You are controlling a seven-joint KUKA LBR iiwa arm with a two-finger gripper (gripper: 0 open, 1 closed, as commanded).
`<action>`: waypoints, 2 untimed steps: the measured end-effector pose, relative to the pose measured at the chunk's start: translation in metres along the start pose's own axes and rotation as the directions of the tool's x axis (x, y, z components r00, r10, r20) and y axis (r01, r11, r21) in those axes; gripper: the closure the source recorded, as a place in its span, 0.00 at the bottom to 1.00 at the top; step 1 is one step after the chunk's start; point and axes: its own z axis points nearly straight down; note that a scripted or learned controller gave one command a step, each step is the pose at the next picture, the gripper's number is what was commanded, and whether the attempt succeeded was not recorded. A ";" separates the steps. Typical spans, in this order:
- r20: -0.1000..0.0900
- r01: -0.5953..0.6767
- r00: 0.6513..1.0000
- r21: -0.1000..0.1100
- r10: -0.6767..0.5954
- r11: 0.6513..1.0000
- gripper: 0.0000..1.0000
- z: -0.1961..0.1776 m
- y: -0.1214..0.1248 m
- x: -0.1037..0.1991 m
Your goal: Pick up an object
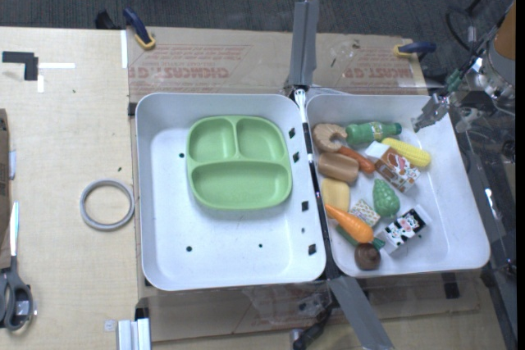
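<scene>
Grey hand (428, 117) over right bin's (472, 213) far edge (grip impossible to tell), toy food (369, 180) below.

A cluster of toy foods lies in the right bin (459, 201), right of frame centre: a green bottle (372, 130) on its side at top, a yellow corn cob (406, 152) just right, and an orange carrot (349, 225) lower left. A black-and-white carton (404, 229) lies tilted at lower right, beside a brown round piece (367, 256).
</scene>
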 end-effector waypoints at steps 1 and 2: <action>-0.002 -0.013 1.000 -0.004 0.013 1.000 0.00 0.109 0.027 -0.010; 0.003 0.218 0.976 -0.005 -0.218 0.976 0.00 0.115 0.053 -0.012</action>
